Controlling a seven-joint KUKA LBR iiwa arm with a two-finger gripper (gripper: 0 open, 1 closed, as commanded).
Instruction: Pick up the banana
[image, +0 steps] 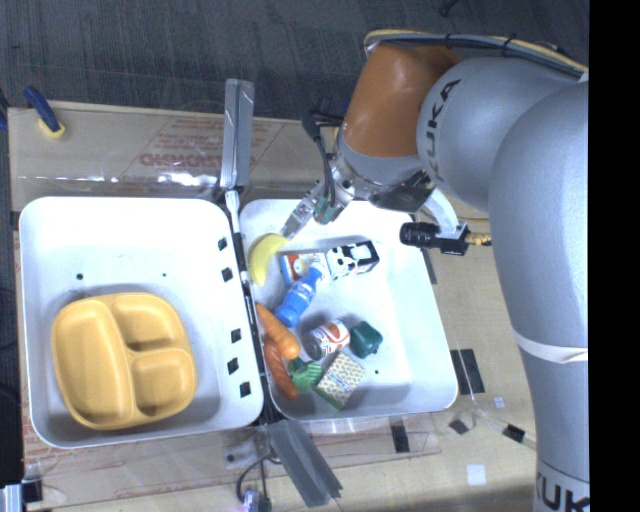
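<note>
The yellow banana (264, 256) lies in the upper left corner of the right bin (420, 330), close to the wall between the two bins. My gripper (303, 214) hangs just above and to the right of the banana, slanting down toward it from the arm's orange wrist. Its tip is near the banana's upper end, and the view does not show whether they touch. Nothing is visibly held.
Packed below the banana in the right bin are a blue bottle (298, 295), a carrot (278, 335), a can (328, 338), a green item (365, 338), a snack packet (342, 380) and a black-and-white toy (350, 258). The left bin (60, 230) holds a yellow divided plate (125, 358).
</note>
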